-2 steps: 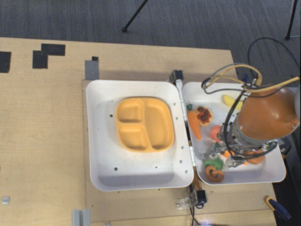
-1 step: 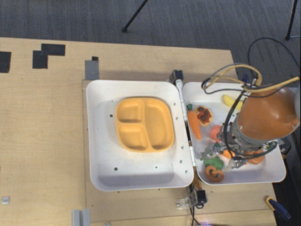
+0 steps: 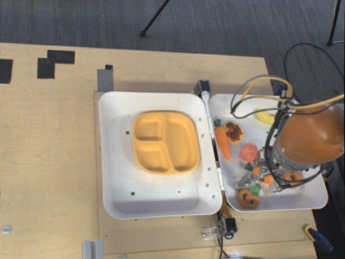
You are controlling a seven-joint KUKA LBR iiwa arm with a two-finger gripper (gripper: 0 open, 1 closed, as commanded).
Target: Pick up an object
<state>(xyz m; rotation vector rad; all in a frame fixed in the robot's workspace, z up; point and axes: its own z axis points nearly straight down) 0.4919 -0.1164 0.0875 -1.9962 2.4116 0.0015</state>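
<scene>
Orange and grey, the arm hangs low over the right bin. Its gripper sits among small toy foods, near a pink piece and a carrot. I cannot tell its grip. Next, I think, it must close and lift.

You see a yellow divided plate lying in the left bin, near its middle. The bin sits on a pale wooden counter with black tape patches near its far left edge. Beyond the counter lies grey carpet.
</scene>
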